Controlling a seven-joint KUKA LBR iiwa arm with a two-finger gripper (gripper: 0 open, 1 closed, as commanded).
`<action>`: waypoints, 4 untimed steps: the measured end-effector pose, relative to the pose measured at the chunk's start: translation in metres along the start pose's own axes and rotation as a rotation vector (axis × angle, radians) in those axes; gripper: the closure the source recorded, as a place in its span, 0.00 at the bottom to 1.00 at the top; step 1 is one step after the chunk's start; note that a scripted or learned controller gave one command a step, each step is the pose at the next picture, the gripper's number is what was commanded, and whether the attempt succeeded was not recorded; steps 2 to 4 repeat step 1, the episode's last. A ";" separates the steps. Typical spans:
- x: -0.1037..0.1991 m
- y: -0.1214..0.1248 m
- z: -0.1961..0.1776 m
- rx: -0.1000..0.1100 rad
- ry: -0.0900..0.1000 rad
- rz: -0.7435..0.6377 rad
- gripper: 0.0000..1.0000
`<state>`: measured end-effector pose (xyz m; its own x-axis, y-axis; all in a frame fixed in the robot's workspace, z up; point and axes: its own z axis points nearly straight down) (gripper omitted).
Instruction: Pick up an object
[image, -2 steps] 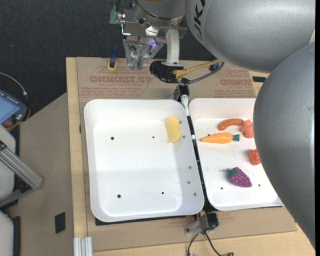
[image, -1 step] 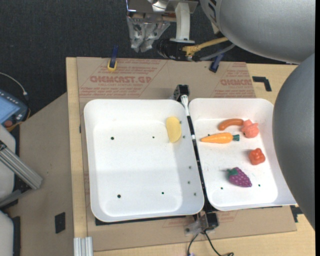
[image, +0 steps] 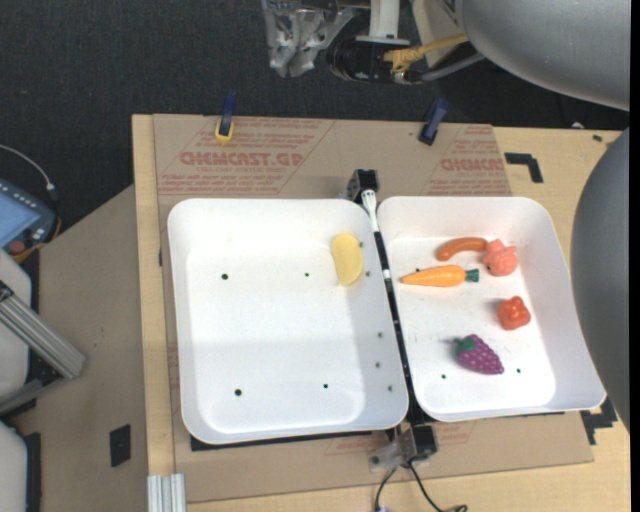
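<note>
Lying in the left bin (image: 200, 300) close to its right wall, the yellow banana-like piece (image: 346, 259) had its long axis running far-to-near, with open white floor all along its left. In the right bin (image: 540, 390), the carrot (image: 437, 277), sausage (image: 460, 247) and purple grapes (image: 479, 354) lay apart. The gripper (image: 297, 40) hung beyond the bins' far edge, nearest the yellow piece; whether it was open or closed could not be told.

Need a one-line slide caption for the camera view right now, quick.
Gripper raised beyond the bins; yellow piece in left bin; carrot, sausage, grapes in right bin.
</note>
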<state>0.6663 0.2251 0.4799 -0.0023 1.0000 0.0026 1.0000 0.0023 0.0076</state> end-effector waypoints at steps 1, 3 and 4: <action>-0.056 -0.028 0.118 0.022 -0.008 0.008 1.00; -0.056 -0.028 0.118 0.022 -0.008 0.008 1.00; -0.056 -0.028 0.118 0.022 -0.008 0.008 1.00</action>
